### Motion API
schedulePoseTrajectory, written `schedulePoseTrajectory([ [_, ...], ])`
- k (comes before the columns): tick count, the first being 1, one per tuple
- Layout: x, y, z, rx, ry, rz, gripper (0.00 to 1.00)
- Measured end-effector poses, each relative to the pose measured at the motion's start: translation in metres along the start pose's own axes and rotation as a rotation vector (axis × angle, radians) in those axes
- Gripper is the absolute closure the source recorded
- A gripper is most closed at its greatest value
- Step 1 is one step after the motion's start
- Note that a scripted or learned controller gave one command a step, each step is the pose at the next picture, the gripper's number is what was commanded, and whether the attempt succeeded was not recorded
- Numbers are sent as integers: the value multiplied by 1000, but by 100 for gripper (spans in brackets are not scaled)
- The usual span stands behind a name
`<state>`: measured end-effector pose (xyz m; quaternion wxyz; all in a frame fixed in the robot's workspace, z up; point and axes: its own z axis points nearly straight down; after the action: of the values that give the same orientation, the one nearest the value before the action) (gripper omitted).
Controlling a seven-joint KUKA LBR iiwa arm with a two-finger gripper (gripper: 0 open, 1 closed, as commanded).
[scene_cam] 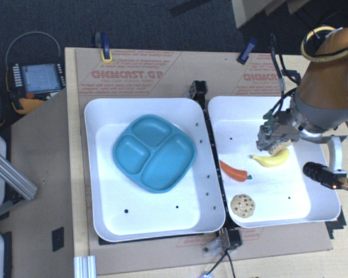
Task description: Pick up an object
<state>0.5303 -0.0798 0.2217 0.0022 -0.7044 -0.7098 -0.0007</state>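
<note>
Three toy foods lie at right; the gripper (272,142) hovers over the curved yellow plastic banana (272,158), seemingly lining up a grasp, its state impossible to tell.

Right bin (313,210): gripper (274,139) low over the banana (271,158), at or just above its upper end; contact likely but the angle hides it. Red pepper (234,171) just left of the banana and slightly nearer the camera, lying apart from it. Cookie (242,205) nearer the camera than the banana, well apart. Left bin (98,213), beyond the divider left of the banana, holds a blue divided plate (155,153) lying flat.
</note>
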Motion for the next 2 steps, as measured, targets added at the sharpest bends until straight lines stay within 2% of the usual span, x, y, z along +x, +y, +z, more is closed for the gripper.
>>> schedulePoseTrajectory([
  [2, 115, -17, 2, 2, -1, 1, 100],
])
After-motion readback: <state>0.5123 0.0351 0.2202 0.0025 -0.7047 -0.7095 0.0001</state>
